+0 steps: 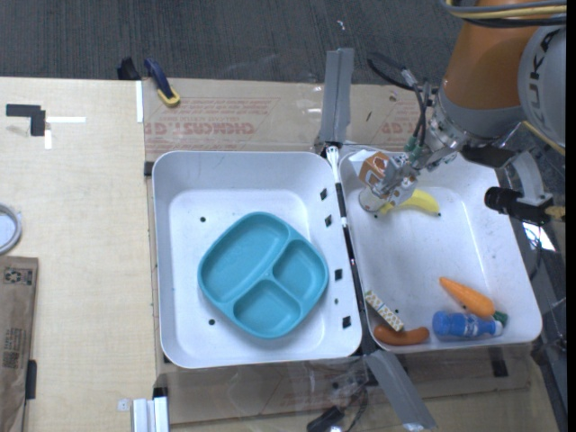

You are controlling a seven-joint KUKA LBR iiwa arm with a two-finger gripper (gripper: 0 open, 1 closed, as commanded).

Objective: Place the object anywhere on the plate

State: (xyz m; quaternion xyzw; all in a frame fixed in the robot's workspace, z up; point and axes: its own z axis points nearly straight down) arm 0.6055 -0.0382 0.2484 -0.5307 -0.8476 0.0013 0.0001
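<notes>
Fig. legend: pick phase, right bin (504,241). My hand (392,184) is low at the bin's upper-left corner, on or just above a banana (419,202); a brown-and-white item (375,169) sits beside it, identity unclear. Can't tell whether the hand is open or closed, nor whether anything is gripped. Target: blue 3-compartment plate (262,274), middle of left bin (180,241), nothing on it.

Next move, as I judge it: secure the object, lift clear of the wall btwn. bins, carry left, set down on any compartment.

Others, right bin: carrot (466,296), blue bottle (464,325), sausage (401,335) w/ a small patterned strip (383,310) alongside, all near the front edge, well apart from my hand. Possible obstruction: corner walls crowd the grasp.
</notes>
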